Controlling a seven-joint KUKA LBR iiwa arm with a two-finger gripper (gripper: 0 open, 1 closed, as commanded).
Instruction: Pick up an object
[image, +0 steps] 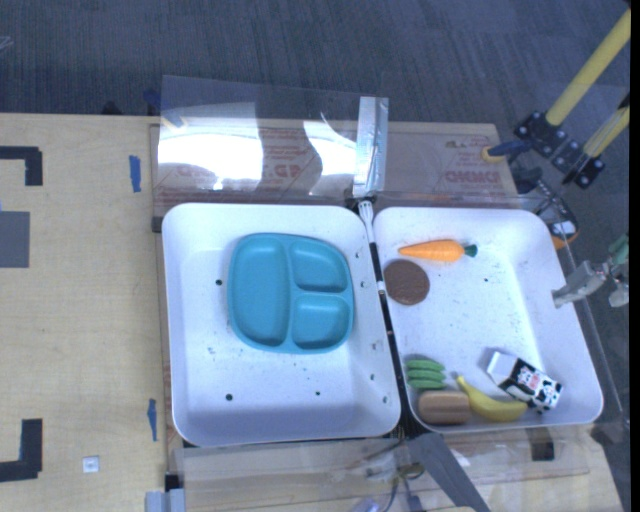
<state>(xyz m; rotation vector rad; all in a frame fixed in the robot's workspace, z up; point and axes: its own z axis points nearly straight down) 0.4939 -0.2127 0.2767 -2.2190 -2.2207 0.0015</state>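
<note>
Gripping state: cannot be told from this view.
Right bin (570, 330): shallow, white, speckled with dark flecks; holds six loose objects, any of them a candidate for the pick.
Carrot (432, 251): orange with a green tip, lying flat near the bin's far edge, tip pointing right.
Brown disc (407, 282): round and flat, just below the carrot, close to the wall shared with the other bin.
Green pods (425, 373): small green bunch at the near left of the right bin, by the shared wall.
Brown roll (444, 406): oblong and tan, directly below the green pods, at the near rim.
Banana (490, 402): yellow and curved, its left end touching or just beside the brown roll.
Cow-print carton (525, 380): small black-and-white box lying tilted, just beside the banana's right end.
Left bin (190, 330): white, touching the right bin along one side.
Divided plate (292, 292): teal, three compartments, lying flat in the middle of the left bin.
Clear sheet (260, 150): glossy panel standing behind the left bin.
Bench (70, 330): pale wood with black corner marks and blue tape.
Yellow-handled clamps (565, 140): at the far right corner, beyond the right bin.
</note>
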